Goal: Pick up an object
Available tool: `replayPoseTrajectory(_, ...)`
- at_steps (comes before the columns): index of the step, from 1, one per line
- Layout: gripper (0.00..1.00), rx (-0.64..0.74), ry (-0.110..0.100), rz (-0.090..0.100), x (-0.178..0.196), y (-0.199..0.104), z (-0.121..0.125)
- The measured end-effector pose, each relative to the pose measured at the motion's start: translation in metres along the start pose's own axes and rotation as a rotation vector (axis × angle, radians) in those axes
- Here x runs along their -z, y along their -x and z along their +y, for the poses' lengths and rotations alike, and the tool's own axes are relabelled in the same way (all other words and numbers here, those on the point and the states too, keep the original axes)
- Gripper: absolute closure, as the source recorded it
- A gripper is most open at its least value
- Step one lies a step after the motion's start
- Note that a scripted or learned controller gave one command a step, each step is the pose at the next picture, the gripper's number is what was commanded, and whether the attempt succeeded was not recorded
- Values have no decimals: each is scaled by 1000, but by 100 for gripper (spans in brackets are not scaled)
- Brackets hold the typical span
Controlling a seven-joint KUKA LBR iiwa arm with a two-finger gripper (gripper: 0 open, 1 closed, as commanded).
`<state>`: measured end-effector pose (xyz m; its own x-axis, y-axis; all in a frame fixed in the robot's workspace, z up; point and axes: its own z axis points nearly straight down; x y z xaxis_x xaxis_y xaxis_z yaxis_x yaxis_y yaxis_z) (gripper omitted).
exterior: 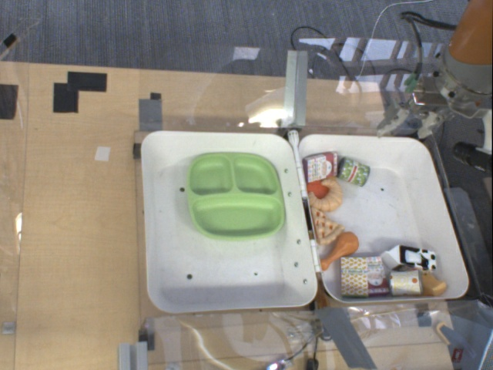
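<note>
At the bottom right of the frame, nearest the camera, the right bin [443, 206] holds a cluster along its lower wall: a patterned carton [360, 276], a small can lying on its side [405, 283], and a black-and-white cow toy [414, 258] just above the can. Slightly higher and to the left, a toy drumstick [340, 248] lies tilted, with a waffle wedge [326, 227] touching the bin's left wall above it. Further up sit a croissant-like pastry [330, 195] beside a red tomato piece [315, 189], then a dark red packet [320, 166] and a green-labelled can [353, 171] near the bin's upper left.

In the frame's centre, the left bin [166, 268] carries a green divided plate [234, 194], lying flat, well apart from the food items.

At the upper right of the frame, past the far rim of the right bin, the arm [471, 37] with its orange band hangs over the desk [69, 206]. The claw [408, 114] sits among cables there; whether it is apart or together cannot be told, and nothing is seen between its tips.
</note>
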<state>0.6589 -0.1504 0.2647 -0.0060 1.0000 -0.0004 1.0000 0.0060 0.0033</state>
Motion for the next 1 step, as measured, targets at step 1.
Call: replayPoseTrajectory(1,0,131,0,0,-48,-9,-39)
